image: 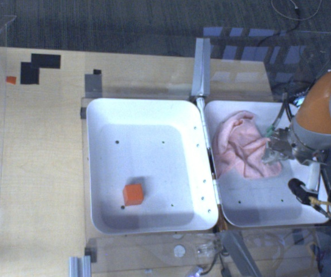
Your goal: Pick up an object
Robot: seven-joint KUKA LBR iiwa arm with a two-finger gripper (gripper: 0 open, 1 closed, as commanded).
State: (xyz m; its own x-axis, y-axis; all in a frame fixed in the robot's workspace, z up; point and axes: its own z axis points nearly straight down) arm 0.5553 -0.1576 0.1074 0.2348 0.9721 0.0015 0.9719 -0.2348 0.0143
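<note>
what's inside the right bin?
A crumpled pink cloth lies in the right bin, with the gripper at its right edge. Anything under the cloth is hidden.

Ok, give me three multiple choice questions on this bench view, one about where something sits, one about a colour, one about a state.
1. Where does the orange block lie?
A. in the left bin
B. in the right bin
C. on the bench outside the bins

2. What colour is the cloth?
A. blue
B. pink
C. green

3. How does the cloth lie?
A. folded flat in a neat square
B. draped over the bin's rim
C. crumpled in a heap

Answers: 1 A, the block rests on the floor of the left bin, near its front. 2 B, the fabric is pale pink. 3 C, it is bunched up inside the right bin, with the gripper at its right edge.
</note>
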